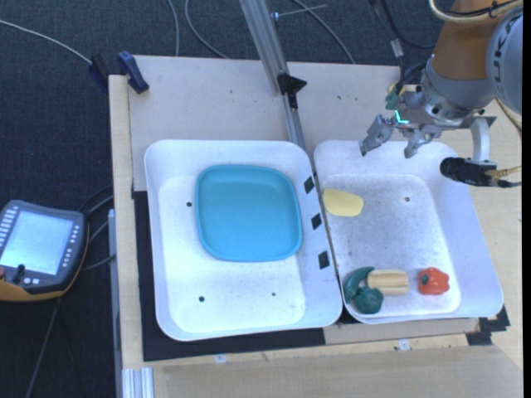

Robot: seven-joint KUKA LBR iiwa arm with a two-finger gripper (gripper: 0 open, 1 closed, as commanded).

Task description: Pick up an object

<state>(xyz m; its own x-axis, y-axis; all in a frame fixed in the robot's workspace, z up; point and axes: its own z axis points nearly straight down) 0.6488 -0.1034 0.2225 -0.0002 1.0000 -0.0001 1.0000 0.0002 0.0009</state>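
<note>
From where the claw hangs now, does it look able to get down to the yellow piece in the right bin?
Probably yes. The open claw hangs over the right bin's far edge, and the yellow piece lies alone with nothing over it.

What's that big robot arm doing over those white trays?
The grey and orange robot arm's end effector hangs open above the back edge of the right white bin, holding nothing. In that bin lie a pale yellow lump, a green toy vegetable, a tan bread-like block and a red toy pepper. The left white bin holds a square turquoise plate. Nothing is picked up yet.
</note>
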